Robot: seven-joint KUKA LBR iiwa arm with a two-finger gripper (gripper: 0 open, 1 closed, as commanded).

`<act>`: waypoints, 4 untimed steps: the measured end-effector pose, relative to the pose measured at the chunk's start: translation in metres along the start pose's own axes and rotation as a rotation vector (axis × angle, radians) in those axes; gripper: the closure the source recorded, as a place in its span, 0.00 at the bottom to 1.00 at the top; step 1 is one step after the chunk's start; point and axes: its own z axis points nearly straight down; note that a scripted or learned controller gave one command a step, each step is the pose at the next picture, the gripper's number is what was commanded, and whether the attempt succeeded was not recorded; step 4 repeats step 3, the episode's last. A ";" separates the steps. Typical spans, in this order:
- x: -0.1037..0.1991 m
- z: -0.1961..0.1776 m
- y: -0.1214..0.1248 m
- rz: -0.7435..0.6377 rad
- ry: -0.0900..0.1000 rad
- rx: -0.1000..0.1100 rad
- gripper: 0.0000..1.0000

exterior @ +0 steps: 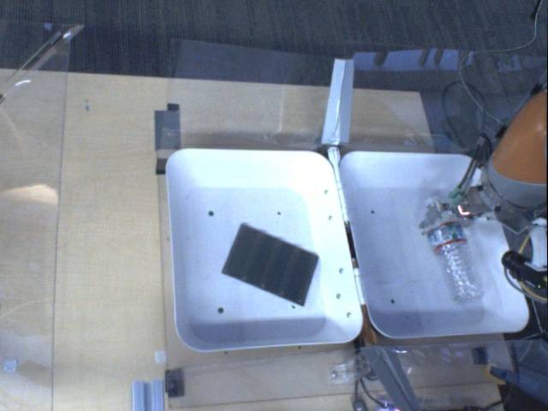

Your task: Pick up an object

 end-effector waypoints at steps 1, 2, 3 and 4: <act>-0.001 0.022 0.008 0.003 0.001 0.002 0.00; 0.000 0.010 0.011 0.000 0.000 -0.005 1.00; 0.058 -0.053 0.035 0.006 0.005 0.007 1.00; 0.058 -0.053 0.035 0.006 0.005 0.007 1.00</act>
